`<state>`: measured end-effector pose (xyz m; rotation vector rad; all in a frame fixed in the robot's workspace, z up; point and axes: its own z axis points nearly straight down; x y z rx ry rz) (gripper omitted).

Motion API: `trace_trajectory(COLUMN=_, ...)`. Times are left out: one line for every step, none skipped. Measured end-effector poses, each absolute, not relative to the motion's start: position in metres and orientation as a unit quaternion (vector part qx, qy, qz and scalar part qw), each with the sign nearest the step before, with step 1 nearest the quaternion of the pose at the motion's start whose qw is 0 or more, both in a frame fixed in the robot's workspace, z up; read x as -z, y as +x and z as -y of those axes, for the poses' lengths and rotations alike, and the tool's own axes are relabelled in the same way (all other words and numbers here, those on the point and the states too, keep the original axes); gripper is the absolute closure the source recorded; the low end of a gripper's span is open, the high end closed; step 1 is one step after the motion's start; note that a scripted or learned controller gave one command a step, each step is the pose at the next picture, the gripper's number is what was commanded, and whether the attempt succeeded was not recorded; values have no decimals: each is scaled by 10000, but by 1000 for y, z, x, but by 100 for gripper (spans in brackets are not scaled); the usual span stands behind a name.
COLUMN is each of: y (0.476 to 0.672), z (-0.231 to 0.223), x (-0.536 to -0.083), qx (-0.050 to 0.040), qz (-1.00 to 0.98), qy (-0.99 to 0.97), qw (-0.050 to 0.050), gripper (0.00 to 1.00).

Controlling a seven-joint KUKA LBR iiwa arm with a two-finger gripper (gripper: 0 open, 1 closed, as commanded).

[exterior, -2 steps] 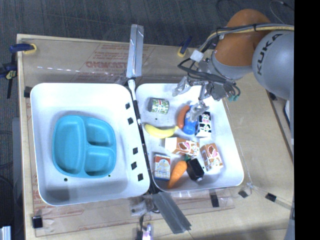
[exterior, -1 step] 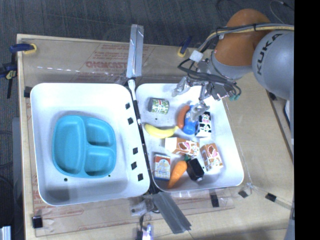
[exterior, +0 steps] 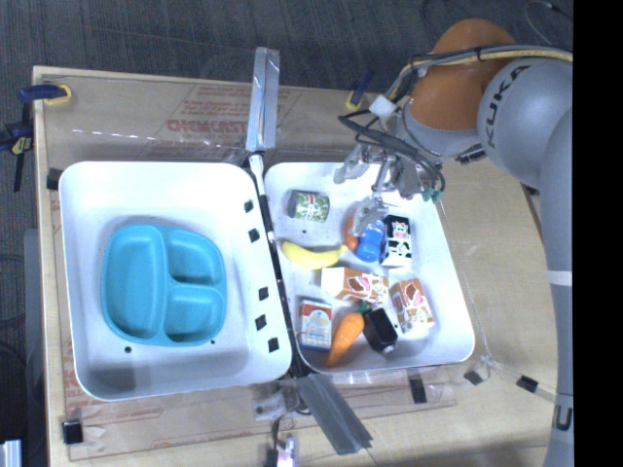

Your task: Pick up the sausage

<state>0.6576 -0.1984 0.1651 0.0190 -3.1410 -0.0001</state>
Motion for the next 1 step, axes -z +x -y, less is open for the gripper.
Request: trace_trajectory(y=658, z=198, x=-165, qx=0, qz=10000, qy=61, qw=3, gripper=0)
